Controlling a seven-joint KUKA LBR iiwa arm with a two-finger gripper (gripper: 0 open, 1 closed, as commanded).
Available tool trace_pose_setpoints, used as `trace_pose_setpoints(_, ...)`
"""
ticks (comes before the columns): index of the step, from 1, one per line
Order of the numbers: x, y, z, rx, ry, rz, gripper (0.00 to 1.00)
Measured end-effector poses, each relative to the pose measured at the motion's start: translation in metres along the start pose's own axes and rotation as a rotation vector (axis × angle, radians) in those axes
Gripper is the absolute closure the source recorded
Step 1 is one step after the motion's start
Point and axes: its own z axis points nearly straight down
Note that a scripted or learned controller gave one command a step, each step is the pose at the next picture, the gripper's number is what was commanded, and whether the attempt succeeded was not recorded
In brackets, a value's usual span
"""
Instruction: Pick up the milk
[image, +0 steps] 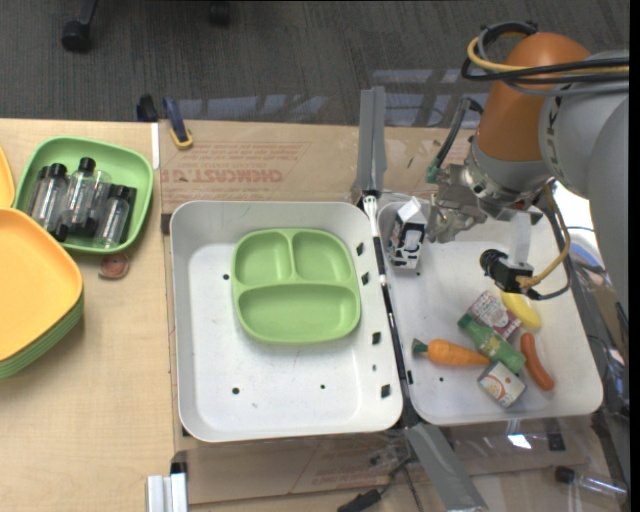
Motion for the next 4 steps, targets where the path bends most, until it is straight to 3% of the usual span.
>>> trace_pose_setpoints(1, 0.004, 0.013, -0.039, -0.001, 0.0, -0.046, 1.0)
trace_pose_setpoints(2, -0.013, -0.026, -0.014, 0.001, 0.0, -0.083, 1.0)
trace_pose_setpoints(3, -0.018, 0.018, -0.037, -0.002, 0.0, -0.124, 1.0)
trace_pose_setpoints(4, -0.033, -0.007, -0.005, 0.0, 0.0, -0.162, 1.0)
